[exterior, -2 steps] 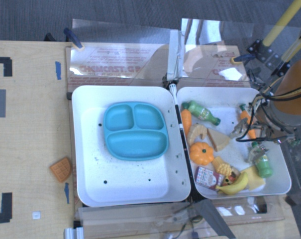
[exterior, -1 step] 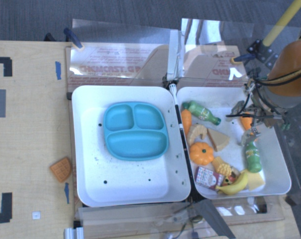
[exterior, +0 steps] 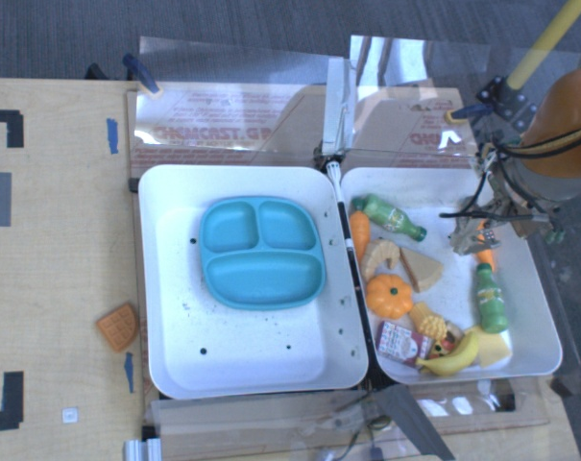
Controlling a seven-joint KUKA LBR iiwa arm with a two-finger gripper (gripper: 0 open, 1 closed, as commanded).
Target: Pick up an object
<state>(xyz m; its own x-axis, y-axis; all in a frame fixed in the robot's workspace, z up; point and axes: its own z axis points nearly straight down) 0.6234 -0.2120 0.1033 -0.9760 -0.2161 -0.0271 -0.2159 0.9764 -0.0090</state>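
My claw (exterior: pixel 484 233) is hanging over the far right part of the right bin (exterior: pixel 549 339), and honestly I can't tell how it's set, too much cable and bracket clutter around it. There's a small orange bit (exterior: pixel 486 254) right under the tip, but I can't say it's actually between anything, so I'm not calling it a grab.

Just below me is a green bottle (exterior: pixel 490 298) standing lengthwise along the bin's right side, with a banana (exterior: pixel 455 355) past its far end. Off to my left lies another green bottle (exterior: pixel 390 216), then a carrot (exterior: pixel 360 235) against the divider. Below-left is the crowded bit: a tan wedge (exterior: pixel 423 269), an orange pumpkin-ish thing (exterior: pixel 391 296), and a red packet (exterior: pixel 397 341).

Way off to my left the other bin (exterior: pixel 165 286) has a blue divided plate (exterior: pixel 262 252).

What worries me: the bottles are round and slick-looking, so pinching one off-centre probably just squirts it sideways. And that pile is tight, so going in there could clip a neighbour and drag two things up.
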